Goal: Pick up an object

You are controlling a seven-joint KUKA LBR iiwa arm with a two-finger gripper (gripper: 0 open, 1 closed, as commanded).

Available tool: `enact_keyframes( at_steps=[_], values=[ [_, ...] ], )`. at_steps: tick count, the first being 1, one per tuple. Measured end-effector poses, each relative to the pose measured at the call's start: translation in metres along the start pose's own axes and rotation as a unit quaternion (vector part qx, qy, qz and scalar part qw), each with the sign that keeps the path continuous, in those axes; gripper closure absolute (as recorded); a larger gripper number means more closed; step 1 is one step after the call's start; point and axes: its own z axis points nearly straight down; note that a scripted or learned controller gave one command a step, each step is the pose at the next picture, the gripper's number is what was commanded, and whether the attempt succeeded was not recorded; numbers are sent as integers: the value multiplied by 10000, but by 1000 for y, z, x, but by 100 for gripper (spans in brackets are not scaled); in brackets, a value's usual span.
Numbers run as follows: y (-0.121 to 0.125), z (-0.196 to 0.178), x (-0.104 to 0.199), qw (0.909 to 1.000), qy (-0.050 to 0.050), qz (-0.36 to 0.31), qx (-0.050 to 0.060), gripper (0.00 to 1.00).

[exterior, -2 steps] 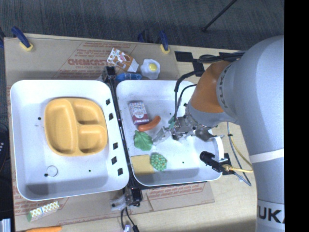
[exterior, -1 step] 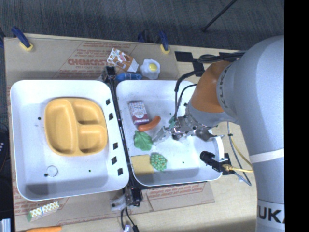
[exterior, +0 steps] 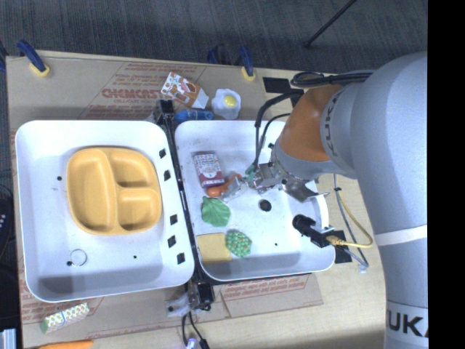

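White right bin (exterior: 305, 262): yellow block (exterior: 213, 246) and green speckled ball (exterior: 238, 243) near front rim, green leaf (exterior: 216, 211) behind. My gripper (exterior: 251, 179) mid-bin by orange piece (exterior: 216, 190); grip state unclear. Red packet (exterior: 208, 166) farther back; open floor rightward.

bench (exterior: 109, 86) | cardboard-covered | bears left bin (exterior: 29, 217), right bin (exterior: 290, 264)

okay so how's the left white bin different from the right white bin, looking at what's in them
The left bin holds one big item, a yellow divided tray; the right bin holds several small ones, including a red packet, a green leaf-like piece and a green bumpy piece. The arm's claw reaches over the right bin, not the left bin. Both are shallow, white and side by side.
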Motion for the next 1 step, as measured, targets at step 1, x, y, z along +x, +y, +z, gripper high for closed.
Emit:
enact_keyframes(
  at_steps=[1],
  values=[
    [38, 0, 56, 9993, 5, 376, -5, 0]
  ],
)
